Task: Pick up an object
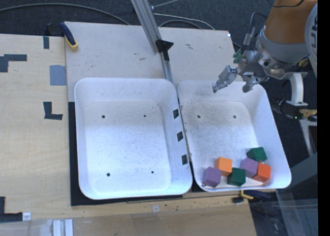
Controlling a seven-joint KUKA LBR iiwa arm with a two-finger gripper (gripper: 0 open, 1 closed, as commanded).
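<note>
1. Six blocks are clustered in the right bin's (268,121) near right corner: two purple blocks (211,176), (249,166), two orange blocks (224,165), (263,171) and two green blocks (236,177), (257,153).
2. Over that bin's far edge the gripper (234,82) is seen, fingers spread apart, nothing between them.
3. Beside it lies the left bin (82,96).

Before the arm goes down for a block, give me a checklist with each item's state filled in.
1. End effector open with nothing between its fingers: ok.
2. Blocks in reach inside the right bin: ok; six lie clustered at its near corner.
3. End effector above a block: not ok; it hangs over the bin's far rim, apart from the cluster.
4. Free-standing target: not ok; the orange block and green block crowd their neighbours.
5. Purple block at the cluster's left edge, open on its left side: ok.
</note>
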